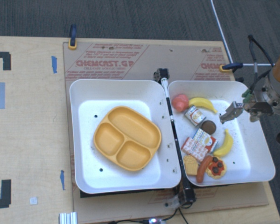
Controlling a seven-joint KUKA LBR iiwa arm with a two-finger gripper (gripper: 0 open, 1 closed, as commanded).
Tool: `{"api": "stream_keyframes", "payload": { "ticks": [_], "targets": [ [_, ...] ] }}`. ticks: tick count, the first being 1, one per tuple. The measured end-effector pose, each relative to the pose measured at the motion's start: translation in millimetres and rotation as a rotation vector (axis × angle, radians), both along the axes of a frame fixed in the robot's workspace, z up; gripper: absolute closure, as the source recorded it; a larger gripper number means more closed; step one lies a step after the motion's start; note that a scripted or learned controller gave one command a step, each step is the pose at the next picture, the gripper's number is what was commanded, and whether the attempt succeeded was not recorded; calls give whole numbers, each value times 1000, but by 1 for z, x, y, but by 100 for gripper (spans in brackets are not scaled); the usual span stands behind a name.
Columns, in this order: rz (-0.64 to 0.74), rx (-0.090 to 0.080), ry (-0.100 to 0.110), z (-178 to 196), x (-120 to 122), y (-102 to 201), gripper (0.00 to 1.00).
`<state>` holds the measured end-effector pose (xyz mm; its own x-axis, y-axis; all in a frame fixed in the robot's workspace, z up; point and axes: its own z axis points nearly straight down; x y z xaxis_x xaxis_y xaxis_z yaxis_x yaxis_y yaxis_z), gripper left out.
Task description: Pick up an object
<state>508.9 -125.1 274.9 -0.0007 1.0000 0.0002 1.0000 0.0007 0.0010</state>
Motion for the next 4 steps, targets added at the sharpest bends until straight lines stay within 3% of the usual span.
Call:
{"api": "stream_keyframes", "payload": {
  "ticks": [1,2,3,4],
  "targets": [
    [-1,0,3,-149,3,-19,0],
    [-7,-18,-36,-181,-21,10,0],
    [-8,-20,-35,-181,-21,25,0],
    [-8,-21,-46,-168,-17,25,100]
  ]
}}
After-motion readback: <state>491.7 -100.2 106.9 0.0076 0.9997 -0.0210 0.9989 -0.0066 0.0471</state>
